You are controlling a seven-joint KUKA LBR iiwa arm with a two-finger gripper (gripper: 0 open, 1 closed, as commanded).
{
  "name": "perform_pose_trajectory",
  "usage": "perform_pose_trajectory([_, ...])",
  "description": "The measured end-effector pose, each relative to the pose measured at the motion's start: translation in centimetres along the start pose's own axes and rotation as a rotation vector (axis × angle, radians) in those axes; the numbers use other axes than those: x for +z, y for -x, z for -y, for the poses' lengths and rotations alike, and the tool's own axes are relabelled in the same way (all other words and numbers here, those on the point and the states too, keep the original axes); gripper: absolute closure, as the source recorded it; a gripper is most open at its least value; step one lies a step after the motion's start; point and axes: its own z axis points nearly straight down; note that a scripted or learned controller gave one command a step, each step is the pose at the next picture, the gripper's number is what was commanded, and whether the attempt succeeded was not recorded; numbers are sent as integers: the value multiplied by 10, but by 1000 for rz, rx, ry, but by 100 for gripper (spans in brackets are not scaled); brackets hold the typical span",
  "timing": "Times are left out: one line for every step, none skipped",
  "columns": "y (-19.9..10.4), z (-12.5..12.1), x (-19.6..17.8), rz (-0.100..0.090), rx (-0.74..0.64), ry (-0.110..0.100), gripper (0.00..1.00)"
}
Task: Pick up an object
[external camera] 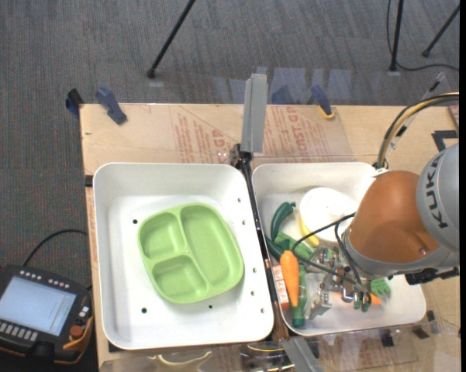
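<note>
Gripper sits low in the right bin, lower right of frame, jaw state I can't tell, toy carrot just left of it; I'd centre over the carrot before closing.

"KUK", partly cut off, on the grey arm.

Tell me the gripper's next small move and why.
Probably a short drop straight down onto the toy carrot. The gripper hangs in the right bin just beside the carrot, with nothing visibly between its fingers, so nothing is picked up yet.
</note>
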Motion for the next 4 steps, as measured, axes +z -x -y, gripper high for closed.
perform_pose_trajectory([95,-21,2,-9,335,4,0])
perform_pose_trajectory([65,-20,2,-9,404,1,0])
perform_pose_trajectory([15,30,3,-13,575,4,0])
perform_pose_trajectory([-4,-7,3,-17,680,2,0])
